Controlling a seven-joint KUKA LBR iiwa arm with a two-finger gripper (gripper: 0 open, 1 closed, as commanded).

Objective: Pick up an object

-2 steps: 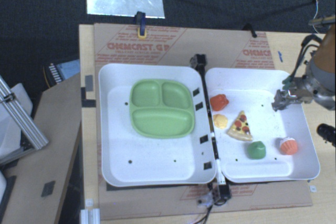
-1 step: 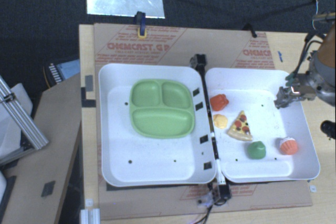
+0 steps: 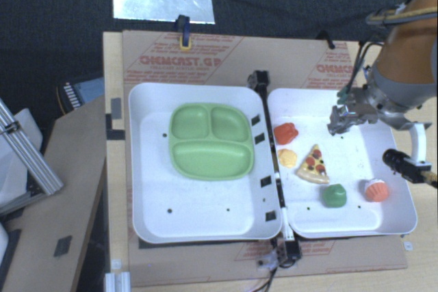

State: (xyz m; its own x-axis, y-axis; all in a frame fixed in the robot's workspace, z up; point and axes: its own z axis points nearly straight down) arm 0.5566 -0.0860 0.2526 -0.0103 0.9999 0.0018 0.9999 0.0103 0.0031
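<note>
The right bin holds several toy foods: a red piece, a small yellow piece, a pizza slice, a green round piece and an orange-pink cupcake. My gripper hangs over the upper right part of this bin, to the right of the red piece and above the pizza slice. Nothing shows between its fingers. Whether they are open or shut is unclear from this angle.
The left bin carries a green divided plate. A black divider with clips runs between the two bins. The arm's grey body covers the right bin's far right corner. Cardboard lies under both bins.
</note>
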